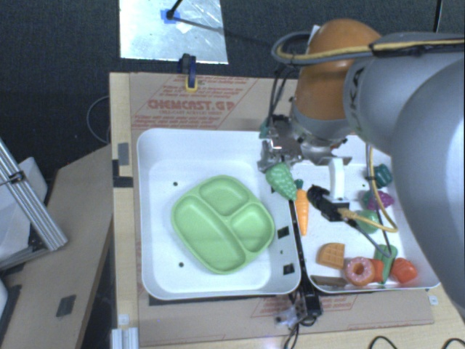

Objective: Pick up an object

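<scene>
My gripper (277, 164) hangs over the divider between the two white bins, near their back. A bumpy green toy vegetable (283, 182) sits slanted between its fingertips, and the fingers are shut on it. It seems raised above the bin walls. Just below and to the right, an orange toy carrot (301, 211) lies along the left wall of the right bin (421, 286). The grey arm with its orange band covers the back of the right bin.
A green divided plate (222, 224) lies in the left bin (156, 195). Along the right bin's front are a tan cracker (330, 255), a pink donut (358, 270), a red tomato (404, 270) and a small green piece (383, 253). Purple (378, 201) and teal (382, 174) toys lie farther back.
</scene>
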You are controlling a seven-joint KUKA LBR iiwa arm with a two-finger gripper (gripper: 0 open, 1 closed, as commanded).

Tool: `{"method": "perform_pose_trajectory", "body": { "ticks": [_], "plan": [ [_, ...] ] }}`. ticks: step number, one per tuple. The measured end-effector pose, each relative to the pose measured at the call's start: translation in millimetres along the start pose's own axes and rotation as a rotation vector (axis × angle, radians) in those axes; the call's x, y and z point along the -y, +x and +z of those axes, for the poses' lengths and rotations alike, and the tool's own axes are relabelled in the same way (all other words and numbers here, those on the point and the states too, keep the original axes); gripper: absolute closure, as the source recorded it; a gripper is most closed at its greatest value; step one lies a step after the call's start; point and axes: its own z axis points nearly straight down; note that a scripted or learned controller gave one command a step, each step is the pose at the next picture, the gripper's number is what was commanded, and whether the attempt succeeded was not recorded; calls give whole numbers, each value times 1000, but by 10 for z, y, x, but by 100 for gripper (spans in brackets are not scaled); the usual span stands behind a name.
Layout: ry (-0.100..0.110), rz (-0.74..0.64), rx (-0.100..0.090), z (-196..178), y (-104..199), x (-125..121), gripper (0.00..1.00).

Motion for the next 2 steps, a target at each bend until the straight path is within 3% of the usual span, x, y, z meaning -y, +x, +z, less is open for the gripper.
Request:
{"method": "perform_pose_trajectory", "body": {
  "ticks": [2],
  "plan": [
    [2, 7, 2, 73, -98, 42, 100]
  ]
}}
